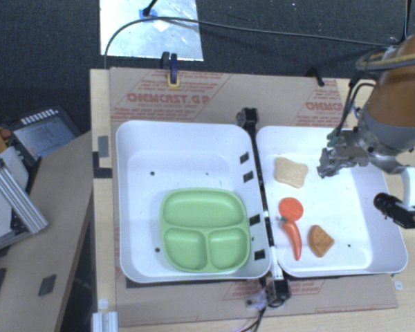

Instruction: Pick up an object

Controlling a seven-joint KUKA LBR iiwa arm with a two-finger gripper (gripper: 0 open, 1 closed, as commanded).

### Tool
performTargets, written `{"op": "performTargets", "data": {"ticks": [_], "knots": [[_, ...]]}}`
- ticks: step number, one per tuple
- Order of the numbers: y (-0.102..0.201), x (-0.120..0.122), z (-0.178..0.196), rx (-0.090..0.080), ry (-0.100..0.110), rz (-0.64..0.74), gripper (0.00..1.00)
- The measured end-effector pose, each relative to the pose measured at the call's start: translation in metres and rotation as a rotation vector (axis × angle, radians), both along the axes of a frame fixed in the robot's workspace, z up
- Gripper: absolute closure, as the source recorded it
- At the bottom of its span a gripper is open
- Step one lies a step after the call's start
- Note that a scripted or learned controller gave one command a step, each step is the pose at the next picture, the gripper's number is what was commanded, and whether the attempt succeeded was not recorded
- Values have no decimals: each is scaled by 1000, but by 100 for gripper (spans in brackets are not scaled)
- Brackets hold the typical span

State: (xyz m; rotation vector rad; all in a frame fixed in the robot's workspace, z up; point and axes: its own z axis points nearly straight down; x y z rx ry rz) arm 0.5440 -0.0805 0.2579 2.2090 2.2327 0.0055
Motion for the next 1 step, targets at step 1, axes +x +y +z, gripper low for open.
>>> {"op": "performTargets", "data": {"ticks": [1], "knots": [[58, -8, -14, 1, 2, -1, 100]]}}
